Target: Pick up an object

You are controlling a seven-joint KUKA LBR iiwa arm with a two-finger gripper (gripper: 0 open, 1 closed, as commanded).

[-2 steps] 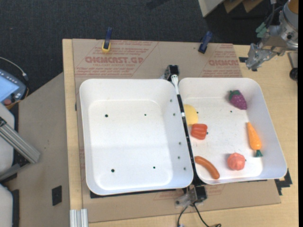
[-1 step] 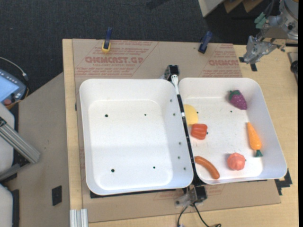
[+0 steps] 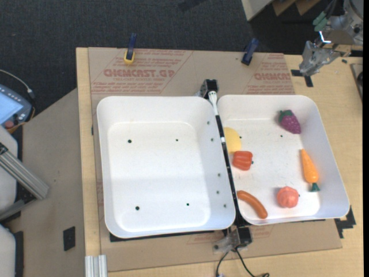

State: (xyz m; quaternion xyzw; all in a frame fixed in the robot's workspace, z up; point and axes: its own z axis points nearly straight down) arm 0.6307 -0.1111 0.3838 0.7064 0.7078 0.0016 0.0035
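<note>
The right bin [image 3: 323, 154] holds several toy foods. A purple grape bunch [image 3: 290, 122] lies at its far right, with an orange carrot [image 3: 309, 166] below it. A pinkish-red round fruit [image 3: 287, 197] and an orange-red sausage [image 3: 252, 203] sit along the near edge. A red pepper [image 3: 243, 160] and a yellow piece [image 3: 230, 138] rest against the divider side. My gripper [image 3: 311, 59] hangs beyond the bin's far right corner, above the bench and apart from every object.
The left bin [image 3: 109, 172] sits beside the right one, the two meeting at a black seam [image 3: 221, 143]. Both rest on a cardboard sheet [image 3: 173, 68] held by two clamps [image 3: 131, 51] at the back. A table edge and a screen stand at the left.
</note>
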